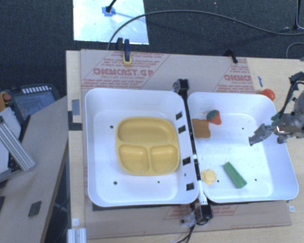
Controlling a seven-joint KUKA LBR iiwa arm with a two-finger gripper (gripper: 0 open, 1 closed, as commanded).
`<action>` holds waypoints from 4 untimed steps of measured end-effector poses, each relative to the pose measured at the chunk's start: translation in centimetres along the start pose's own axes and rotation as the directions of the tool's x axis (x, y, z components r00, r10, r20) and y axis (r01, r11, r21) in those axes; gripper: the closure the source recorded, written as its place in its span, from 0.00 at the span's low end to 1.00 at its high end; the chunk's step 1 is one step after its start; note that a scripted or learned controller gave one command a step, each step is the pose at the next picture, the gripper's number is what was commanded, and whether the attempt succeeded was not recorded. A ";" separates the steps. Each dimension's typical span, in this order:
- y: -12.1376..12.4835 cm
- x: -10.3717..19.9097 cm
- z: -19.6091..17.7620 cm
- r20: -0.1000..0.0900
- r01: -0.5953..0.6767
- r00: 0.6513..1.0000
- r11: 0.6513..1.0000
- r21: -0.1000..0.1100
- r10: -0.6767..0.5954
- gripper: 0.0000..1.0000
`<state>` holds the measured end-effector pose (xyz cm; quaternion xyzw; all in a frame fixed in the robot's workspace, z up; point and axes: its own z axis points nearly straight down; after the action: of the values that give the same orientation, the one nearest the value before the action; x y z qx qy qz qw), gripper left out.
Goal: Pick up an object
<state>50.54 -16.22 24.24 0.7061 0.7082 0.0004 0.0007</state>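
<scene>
Jaws' state unclear, gripper [257, 136] over right bin [278, 184]: green block [234, 175], yellow piece [209, 176], brown block [201, 128], red-green fruit [214, 117]. Left bin [99, 135]: yellow divided plate [147, 146].

I count two white bins: the left bin [99, 105] and the right bin [278, 156]. The left carries one yellow divided plate [147, 146]. The right carries four: one strawberry [214, 117], one brown block [201, 128], one green block [234, 174], one small yellow piece [209, 176].

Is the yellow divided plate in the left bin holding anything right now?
Empty. The yellow divided plate sits flat in the left bin, and all three compartments show bare yellow, with no items inside.
</scene>
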 end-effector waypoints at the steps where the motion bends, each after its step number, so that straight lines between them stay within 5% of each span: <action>1: 0.2 -0.2 6.2 -0.001 -0.002 1.000 1.000 0.004 0.002 0.00; 3: 0.8 0.0 15.9 -0.002 -0.002 1.000 1.000 0.004 0.002 0.00; 4: 1.0 -0.1 14.6 0.001 -0.002 1.000 1.000 -0.002 0.002 1.00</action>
<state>51.57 -16.31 9.63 0.7067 0.7075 0.0007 0.0016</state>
